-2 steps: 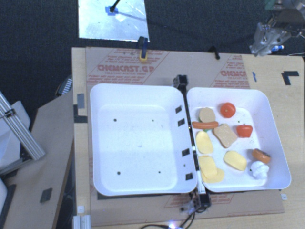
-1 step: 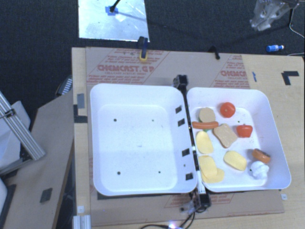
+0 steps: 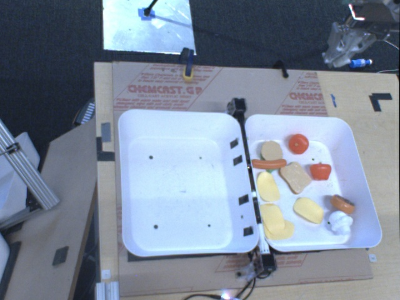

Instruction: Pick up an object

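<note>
A: What did the counter point(image 3: 350, 89) carry?

B: Two shallow white bins side by side. The left bin point(image 3: 178, 180) was bare white plastic; all the toy food lay in the right bin point(image 3: 359, 167), so any pick had to come from there, I judged.

A: And the arm?

B: Its pincer point(image 3: 356, 27) sat high at the far right corner, beyond the bins and well apart from the food. Whether it was open or closed I could not tell; it looked parked clear of the bins, nothing visibly in it.

A: Which item seemed likeliest?

B: Hard to say. Going down in size: the bread slice point(image 3: 295, 177) lay mid-bin, its long axis slanting from upper left to lower right. The sausage point(image 3: 269, 164) lay just beside the divider, long axis running left to right. The tomato point(image 3: 299, 144) near the far wall was round, no axis to speak of. The pieces lay loosely scattered, mostly apart, which I thought left room to descend.
</note>
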{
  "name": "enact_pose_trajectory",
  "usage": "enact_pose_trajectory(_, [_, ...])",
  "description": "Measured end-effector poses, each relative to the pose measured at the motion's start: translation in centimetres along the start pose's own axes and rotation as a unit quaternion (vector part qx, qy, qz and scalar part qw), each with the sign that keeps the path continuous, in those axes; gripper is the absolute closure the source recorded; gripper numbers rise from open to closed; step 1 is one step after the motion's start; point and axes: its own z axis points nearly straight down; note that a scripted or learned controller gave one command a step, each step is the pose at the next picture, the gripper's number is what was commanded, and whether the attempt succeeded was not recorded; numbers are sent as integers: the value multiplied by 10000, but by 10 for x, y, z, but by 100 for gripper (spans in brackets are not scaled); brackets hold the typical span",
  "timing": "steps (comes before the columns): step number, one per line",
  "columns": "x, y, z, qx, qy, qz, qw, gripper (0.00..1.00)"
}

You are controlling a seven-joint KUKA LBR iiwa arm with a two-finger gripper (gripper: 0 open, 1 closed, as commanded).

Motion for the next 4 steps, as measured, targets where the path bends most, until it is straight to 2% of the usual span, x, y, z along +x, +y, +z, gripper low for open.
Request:
enact_pose_trajectory(1, [-36, 83, 3, 1, -18, 35, 10000, 100])
enact_pose_trajectory(3, [17, -18, 1, 10, 0, -3, 10000, 100])
enact_pose_trajectory(4, [0, 34, 2, 4, -12, 31, 10000, 100])
